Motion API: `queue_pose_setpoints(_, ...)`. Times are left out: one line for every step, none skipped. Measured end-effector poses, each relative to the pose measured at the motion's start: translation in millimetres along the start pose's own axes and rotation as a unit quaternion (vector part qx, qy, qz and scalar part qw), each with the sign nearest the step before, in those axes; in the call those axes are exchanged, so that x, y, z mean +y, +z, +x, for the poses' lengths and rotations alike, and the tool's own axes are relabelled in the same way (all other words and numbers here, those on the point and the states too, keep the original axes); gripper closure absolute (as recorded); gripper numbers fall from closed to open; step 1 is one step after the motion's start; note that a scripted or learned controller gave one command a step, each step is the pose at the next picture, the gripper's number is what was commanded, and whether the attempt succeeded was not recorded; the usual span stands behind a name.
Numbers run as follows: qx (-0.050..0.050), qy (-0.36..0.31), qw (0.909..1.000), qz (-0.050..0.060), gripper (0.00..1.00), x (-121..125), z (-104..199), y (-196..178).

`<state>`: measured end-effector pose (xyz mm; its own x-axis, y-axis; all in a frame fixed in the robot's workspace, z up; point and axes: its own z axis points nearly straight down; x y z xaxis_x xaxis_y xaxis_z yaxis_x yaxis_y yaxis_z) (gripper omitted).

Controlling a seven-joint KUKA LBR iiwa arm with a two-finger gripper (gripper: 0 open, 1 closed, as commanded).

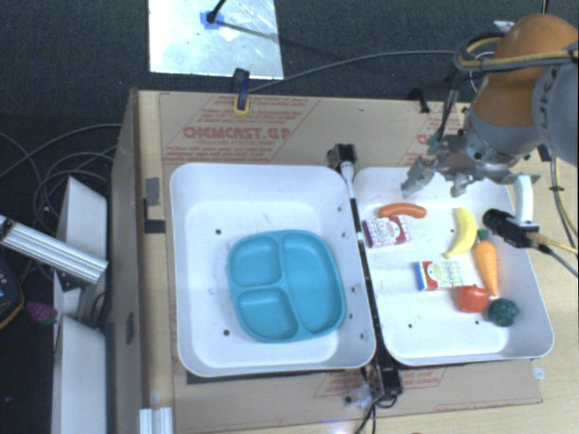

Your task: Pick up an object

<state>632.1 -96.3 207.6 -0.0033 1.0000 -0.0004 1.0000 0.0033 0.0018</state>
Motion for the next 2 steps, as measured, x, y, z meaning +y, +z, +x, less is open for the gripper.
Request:
queue_pose_setpoints(0.0, 0.001, 1.0, 0.002, 0.0, -40, -17, 58)
queue_pose_setpoints(0.0, 0.001, 1.0, 0.0, 0.0, -79, -35, 109)
